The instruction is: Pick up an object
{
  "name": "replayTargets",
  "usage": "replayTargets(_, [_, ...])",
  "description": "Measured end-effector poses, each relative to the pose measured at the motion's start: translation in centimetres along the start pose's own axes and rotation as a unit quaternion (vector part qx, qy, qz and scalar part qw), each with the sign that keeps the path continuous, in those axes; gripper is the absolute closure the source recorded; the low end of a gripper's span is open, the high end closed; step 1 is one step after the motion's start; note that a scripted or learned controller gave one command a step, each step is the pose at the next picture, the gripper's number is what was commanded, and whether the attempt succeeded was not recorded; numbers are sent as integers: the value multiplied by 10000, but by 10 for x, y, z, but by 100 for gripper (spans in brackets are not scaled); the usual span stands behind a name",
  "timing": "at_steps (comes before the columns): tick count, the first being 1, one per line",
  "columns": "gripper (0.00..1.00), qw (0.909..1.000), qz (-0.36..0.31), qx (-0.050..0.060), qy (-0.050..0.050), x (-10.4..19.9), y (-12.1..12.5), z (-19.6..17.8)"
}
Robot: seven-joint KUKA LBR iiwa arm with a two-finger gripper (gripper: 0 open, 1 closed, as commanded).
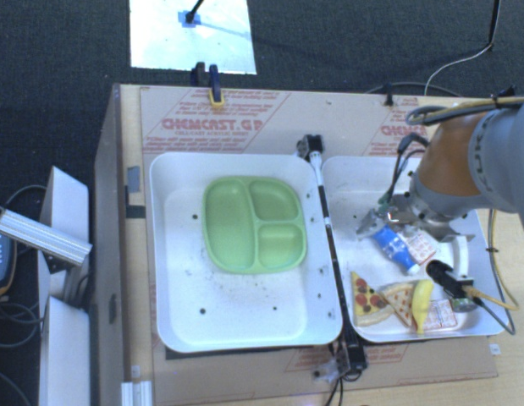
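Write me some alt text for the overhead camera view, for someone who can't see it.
A grey robot arm with an orange band reaches from the right into the right white bin, its gripper low beside a blue and white tube. Toy pizza slices and a yellow banana-shaped toy lie at that bin's near edge. The left white bin holds a green divided plastic plate.

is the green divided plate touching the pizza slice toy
Apart. The camera view shows the green divided plate in the left bin, the pizza slice toy in the right bin, the bin walls between them.
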State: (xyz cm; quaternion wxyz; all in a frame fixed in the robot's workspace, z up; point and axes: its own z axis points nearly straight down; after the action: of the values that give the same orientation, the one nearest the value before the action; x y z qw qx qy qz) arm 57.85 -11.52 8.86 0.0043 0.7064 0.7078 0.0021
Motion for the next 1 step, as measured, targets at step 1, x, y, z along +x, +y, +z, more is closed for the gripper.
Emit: replayTargets(1, [0,10000,-9,-30,2,-12,-11,-1])
